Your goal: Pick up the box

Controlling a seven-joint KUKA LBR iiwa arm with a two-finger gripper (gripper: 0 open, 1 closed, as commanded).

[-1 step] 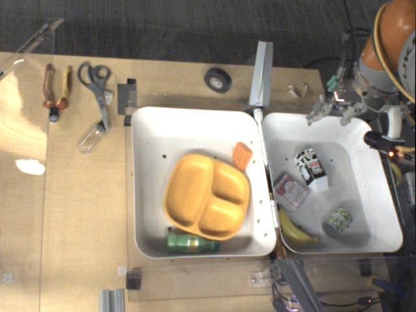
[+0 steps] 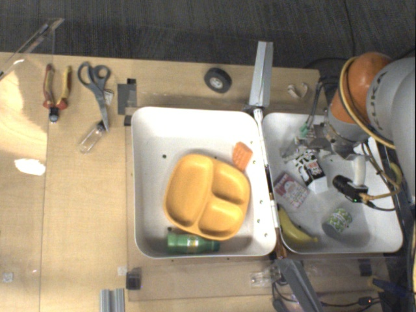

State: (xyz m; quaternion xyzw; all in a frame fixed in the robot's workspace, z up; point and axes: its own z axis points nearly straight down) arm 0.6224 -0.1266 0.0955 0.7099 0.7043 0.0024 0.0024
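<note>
left to right: pliers (image 2: 55, 90) and scissors (image 2: 96, 86) on the bench (image 2: 78, 207), then the left bin (image 2: 146, 174) with a yellow divided tray (image 2: 208, 195), green bottle (image 2: 192, 242) and orange bit (image 2: 242, 155). the box (image 2: 290, 190) lies flat in the right bin (image 2: 383, 239), near its left wall, above the banana (image 2: 294, 229). the claw (image 2: 311, 149) hangs just up-right of it; can't tell how wide it's open. i'd slide over and square up first. the label is too blurry to read.

wooden bench (image 2: 71, 207) bears two white bins (image 2: 146, 174), scissors (image 2: 97, 86), pliers (image 2: 55, 90), tape roll (image 2: 218, 80).
</note>
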